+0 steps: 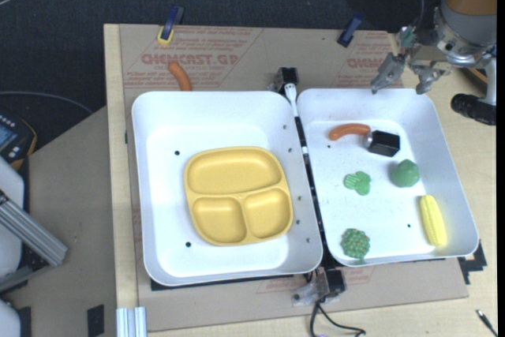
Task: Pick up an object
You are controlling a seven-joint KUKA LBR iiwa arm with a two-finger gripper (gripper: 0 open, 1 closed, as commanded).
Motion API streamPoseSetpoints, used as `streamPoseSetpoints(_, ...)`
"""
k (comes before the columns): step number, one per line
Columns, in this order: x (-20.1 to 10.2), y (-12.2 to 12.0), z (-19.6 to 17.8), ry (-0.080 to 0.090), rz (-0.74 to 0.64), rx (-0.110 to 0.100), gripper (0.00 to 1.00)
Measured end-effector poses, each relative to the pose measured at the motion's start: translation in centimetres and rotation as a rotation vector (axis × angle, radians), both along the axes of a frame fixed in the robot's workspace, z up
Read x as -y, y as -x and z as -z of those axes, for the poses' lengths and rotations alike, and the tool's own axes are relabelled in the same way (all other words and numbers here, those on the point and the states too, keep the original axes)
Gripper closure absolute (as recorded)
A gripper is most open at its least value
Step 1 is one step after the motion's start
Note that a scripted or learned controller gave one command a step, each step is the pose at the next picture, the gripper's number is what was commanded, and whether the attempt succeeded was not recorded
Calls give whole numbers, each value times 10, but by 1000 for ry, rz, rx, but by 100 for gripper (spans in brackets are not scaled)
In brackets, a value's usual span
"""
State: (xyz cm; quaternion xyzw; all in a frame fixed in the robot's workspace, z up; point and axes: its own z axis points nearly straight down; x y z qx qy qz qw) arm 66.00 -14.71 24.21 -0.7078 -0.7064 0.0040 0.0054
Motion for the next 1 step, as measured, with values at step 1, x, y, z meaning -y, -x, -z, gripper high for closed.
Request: streamPoseSetpoints(1,0,-2,-8,2,-2,13,0)
